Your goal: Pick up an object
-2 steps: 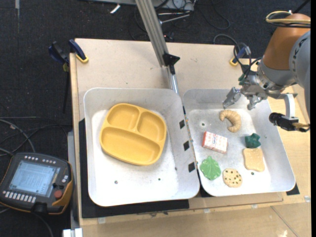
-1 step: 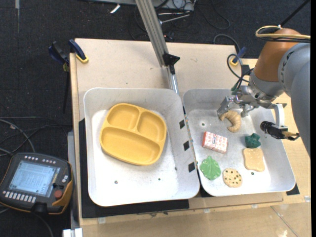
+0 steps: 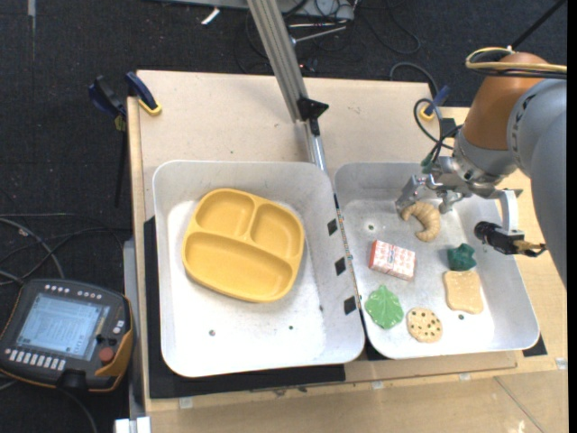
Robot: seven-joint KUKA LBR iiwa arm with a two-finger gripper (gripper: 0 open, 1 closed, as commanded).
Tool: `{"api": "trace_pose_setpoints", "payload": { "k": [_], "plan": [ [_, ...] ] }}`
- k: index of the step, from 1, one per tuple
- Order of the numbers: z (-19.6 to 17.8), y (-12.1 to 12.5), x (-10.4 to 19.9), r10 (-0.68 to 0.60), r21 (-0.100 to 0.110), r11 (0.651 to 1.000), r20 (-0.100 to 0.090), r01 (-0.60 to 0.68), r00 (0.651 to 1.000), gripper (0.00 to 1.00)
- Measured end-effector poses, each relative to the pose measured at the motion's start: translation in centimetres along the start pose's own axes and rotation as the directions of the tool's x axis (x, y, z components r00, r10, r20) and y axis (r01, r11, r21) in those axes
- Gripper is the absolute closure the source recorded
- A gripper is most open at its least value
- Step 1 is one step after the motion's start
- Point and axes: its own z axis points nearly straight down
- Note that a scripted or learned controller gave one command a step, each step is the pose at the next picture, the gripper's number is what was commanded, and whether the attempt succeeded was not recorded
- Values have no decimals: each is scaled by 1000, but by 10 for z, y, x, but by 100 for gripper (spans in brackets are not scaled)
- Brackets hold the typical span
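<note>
The arm (image 3: 532,106) runs off the right edge. The gripper (image 3: 431,190) covers the far end of the croissant (image 3: 425,218). The handheld pendant (image 3: 63,332) is clipped at the left edge.

A pale wooden bench (image 3: 225,120) stands on dark speckled carpet (image 3: 54,170). Cables (image 3: 379,16) trail over the floor past the bench's far edge. A grey metal pole (image 3: 275,39) slants up from the bench's middle. A teach pendant (image 3: 59,332) lies beside its near left corner.

I see even, bright overhead light with soft, short shadows; the white bins (image 3: 243,350) look slightly washed out, and the focus stays reasonably sharp throughout.
</note>
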Motion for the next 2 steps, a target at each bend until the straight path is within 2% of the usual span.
{"api": "trace_pose_setpoints", "payload": {
  "k": [1, 2],
  "plan": [
    [-15, 3, -1, -2, -12, 1000, 4, 2, 1000, 100],
    [-65, 0, 8, -1, -8, 1000, 1, 1, 1000, 100]
  ]
}}
